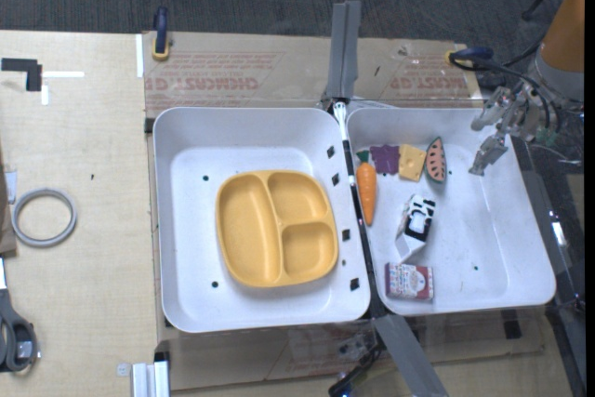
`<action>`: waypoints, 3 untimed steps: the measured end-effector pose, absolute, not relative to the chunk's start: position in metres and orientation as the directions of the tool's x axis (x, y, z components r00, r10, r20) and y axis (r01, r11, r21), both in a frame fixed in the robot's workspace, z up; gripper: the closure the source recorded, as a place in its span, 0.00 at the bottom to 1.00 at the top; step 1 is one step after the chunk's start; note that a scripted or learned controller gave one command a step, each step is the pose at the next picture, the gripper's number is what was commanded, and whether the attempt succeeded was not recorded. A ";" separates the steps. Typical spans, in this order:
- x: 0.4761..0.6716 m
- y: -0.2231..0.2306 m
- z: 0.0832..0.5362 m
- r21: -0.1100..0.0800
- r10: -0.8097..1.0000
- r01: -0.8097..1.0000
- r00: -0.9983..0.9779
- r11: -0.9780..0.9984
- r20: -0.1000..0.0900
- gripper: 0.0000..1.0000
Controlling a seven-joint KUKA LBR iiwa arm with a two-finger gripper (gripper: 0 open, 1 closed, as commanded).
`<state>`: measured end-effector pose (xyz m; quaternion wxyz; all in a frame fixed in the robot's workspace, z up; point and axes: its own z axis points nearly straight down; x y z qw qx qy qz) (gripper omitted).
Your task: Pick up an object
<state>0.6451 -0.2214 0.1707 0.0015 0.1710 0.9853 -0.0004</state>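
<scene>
A yellow divided plate [276,228] is seen in the left bin [177,228]. In the right bin [521,228], along its left side, lie a toy carrot [366,189], a purple piece [384,157], a watermelon slice [435,160], a black-and-white toy [419,218] and, nearest, a small carton [409,281]. The carrot is judged light, stiff and smooth, best pinched across its middle. The gripper [488,153] hangs at the far right, nothing held; its width cannot be told.

A yellow divided plate [277,228] sat in a white bin [177,228]. Beside it were an orange carrot [366,191], purple piece [384,158], red-and-green watermelon slice [435,160], black-and-white item [419,218] and red-and-white carton [409,282].
</scene>
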 end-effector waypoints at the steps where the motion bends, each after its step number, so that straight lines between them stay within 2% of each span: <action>1: 0.619 -0.169 0.091 -0.001 0.527 0.527 -0.850 0.850 0.001 0.00; 2: 0.610 -0.149 0.092 -0.001 0.812 0.812 -0.584 0.584 -0.001 0.00; 3: 0.611 -0.149 0.101 -0.001 0.810 0.810 -0.586 0.586 -0.004 1.00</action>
